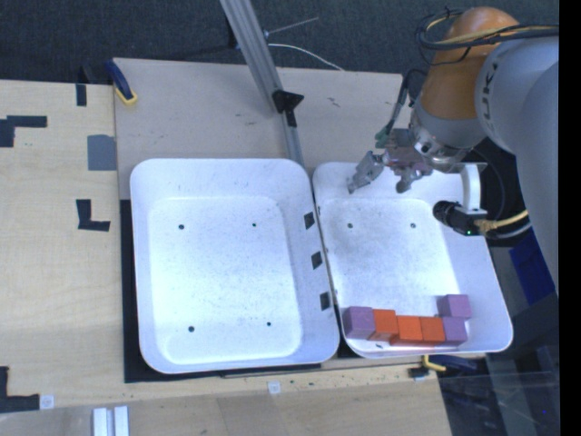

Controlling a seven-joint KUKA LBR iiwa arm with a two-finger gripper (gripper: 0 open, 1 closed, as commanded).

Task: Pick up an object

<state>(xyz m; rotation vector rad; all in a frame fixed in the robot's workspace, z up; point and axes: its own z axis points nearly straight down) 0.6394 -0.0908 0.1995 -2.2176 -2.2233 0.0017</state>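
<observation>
The pincer (381,178) was observed spread wide and holding nothing, above the 12 o'clock rim of the right shallow white bin (472,271). Purple and orange blocks (408,323) were lined along its 6 o'clock wall.

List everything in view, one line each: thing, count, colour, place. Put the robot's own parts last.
Left bin: 1, white, left half of the bench.
Right bin: 1, white, touching the left bin's right side.
Purple blocks: 3, purple, along the right bin's near edge, one at the row's left end, two stacked at its right end.
Orange blocks: about 3, orange, in the row between the purple ones.
Metal pole: 1, silver, slanting above the bins' far edge.
Clamp: 1, blue and yellow, board's far left corner.
Arm: 1, grey with orange band, from the right.
Gripper: 1, open, above the right bin's far edge.
</observation>
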